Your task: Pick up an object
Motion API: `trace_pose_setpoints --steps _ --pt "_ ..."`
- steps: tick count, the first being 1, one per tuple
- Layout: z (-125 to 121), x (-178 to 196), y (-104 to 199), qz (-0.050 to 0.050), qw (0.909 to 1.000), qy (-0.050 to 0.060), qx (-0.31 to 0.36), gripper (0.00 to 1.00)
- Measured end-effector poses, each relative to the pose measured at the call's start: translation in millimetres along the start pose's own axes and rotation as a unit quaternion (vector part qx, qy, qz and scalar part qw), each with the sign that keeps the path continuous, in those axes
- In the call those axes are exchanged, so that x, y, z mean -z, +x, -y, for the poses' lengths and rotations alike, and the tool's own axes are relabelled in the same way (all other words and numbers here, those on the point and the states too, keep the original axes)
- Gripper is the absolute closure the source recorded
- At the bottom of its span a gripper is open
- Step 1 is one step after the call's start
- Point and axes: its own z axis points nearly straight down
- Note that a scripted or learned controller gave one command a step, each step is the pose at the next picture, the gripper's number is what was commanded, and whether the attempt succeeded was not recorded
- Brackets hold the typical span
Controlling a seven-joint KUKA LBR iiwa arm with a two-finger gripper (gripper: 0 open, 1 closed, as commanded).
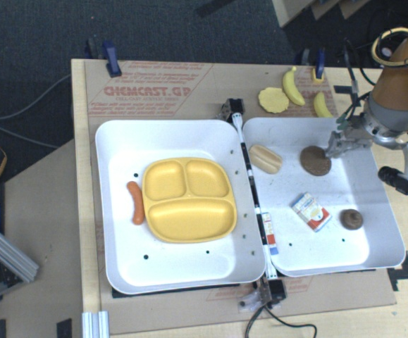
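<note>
Nearest, the small red-and-white carton and the dark brown round lump lie loose in the right white bin, their print too small to read. Farther back, the gripper sits at the flat brown disc; how far its tips are spread I cannot tell, and such a thin disc could slip away. Beyond, the cardboard reads roughly "CHEMCAST GP".

We see the gripper over the right bin, a disc just left of it. Farther left lies a bun; nearer us, a carton and a ball. The left bin holds a tray, a sausage beside it.
</note>
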Motion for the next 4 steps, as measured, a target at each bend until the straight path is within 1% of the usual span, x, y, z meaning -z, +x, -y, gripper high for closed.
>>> trace_pose_setpoints --steps 1,2,3,4 --pt "19.4 19.4 70.7 -0.003 1.0 0.006 0.0 1.0" --pt "24.1 71.3 -5.5 0.002 1.0 0.001 -0.004 1.0" --pt "24.0 67.5 -0.2 0.0 1.0 0.003 -0.002 0.0" --pt "99.5 -15.5 29.2 -0.003 1.0 0.006 -0.004 0.0"
